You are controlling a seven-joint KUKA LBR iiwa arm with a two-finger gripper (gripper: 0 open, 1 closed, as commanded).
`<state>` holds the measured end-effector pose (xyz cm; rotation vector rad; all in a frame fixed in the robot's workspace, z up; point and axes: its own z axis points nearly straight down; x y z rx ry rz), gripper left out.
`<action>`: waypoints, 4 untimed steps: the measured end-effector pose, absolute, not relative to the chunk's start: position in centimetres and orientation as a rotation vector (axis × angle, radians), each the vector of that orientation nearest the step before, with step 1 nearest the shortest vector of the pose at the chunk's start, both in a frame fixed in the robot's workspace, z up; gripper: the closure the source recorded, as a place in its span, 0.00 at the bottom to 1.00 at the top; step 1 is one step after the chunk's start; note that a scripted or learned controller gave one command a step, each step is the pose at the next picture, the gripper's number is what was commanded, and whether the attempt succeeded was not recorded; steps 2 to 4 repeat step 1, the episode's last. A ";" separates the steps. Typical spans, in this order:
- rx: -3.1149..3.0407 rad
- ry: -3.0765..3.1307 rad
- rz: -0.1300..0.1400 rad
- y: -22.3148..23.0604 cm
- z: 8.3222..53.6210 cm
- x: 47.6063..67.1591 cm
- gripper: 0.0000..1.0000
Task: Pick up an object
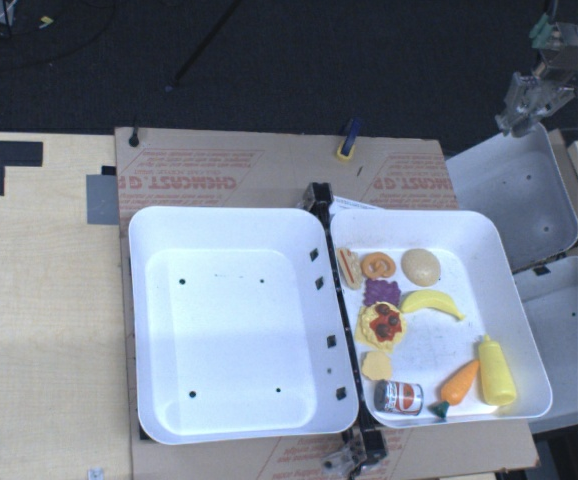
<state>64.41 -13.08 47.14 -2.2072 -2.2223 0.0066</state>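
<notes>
**Up at the far right, the gripper is seen away from the objects**

Beyond the far right corner of the right bin (517, 290), the gripper (535, 100) is seen high at the edge of the view, over the dark floor and a grey metal plate (514, 190). Whether it is open or closed cannot be told from this angle, and nothing is seen held in it.

All objects are found below and to the left of the gripper, well apart from it, inside the right bin. Nearest to the gripper, a pale bun (421, 266), a small brown ring (378, 265) and a hot dog (347, 266) are laid in a row. A little further from it, a banana (432, 303) and purple grapes (381, 292) are placed, and just beyond the grapes a small pizza (382, 324) is seen. Furthest from the gripper, a yellow bottle (495, 370), a carrot (459, 381), a can (399, 397) lying on its side and a pale yellow disc (376, 365) are gathered along the near wall.

The left bin (149, 268) is set further to the left of the gripper, and both bins are rested on a cardboard sheet (239, 173).
</notes>
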 end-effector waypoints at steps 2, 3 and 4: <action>-2.222 -2.224 -0.001 -14.2 54.1 64.4 1.00; -2.222 -2.224 -0.001 -14.2 54.1 64.4 1.00; -2.222 -2.224 -0.001 -14.2 54.1 64.4 1.00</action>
